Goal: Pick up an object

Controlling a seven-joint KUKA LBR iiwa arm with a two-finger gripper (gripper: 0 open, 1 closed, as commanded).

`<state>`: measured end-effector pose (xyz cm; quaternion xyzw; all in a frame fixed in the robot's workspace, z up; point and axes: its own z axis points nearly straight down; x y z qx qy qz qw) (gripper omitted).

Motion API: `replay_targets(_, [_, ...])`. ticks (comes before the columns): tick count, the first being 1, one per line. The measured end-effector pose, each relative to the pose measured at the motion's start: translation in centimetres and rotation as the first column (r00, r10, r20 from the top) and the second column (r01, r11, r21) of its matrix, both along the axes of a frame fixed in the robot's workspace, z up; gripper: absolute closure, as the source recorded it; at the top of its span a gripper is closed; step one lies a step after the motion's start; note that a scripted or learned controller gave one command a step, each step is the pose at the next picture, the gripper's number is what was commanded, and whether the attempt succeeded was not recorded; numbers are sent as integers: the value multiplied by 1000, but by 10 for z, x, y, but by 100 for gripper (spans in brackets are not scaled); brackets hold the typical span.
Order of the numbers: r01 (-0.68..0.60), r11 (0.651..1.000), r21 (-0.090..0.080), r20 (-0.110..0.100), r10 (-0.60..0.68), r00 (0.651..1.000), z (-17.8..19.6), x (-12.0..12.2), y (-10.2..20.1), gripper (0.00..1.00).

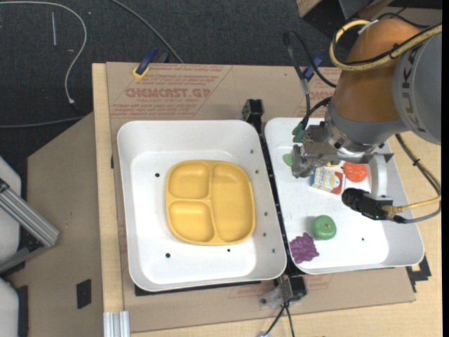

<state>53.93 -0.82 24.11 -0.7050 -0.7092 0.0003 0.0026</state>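
Observation:
My gripper hangs low over the back left part of the right bin, under the grey and orange arm. Right beside it lies a small white and orange packet, and a red-orange item sits just past that. A bit of something green peeks out at the gripper's left side. A green apple and a purple bunch of grapes rest near the bin's front left.
The left bin holds a yellow divided plate. A black cable fitting with a yellow lead hangs over the right bin's middle. Black clamps sit between the bins at the back and front.

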Motion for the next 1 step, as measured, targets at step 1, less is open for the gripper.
replay_targets(1, [1,1000,-1,-1,-1,1000,-15,2,54,100])
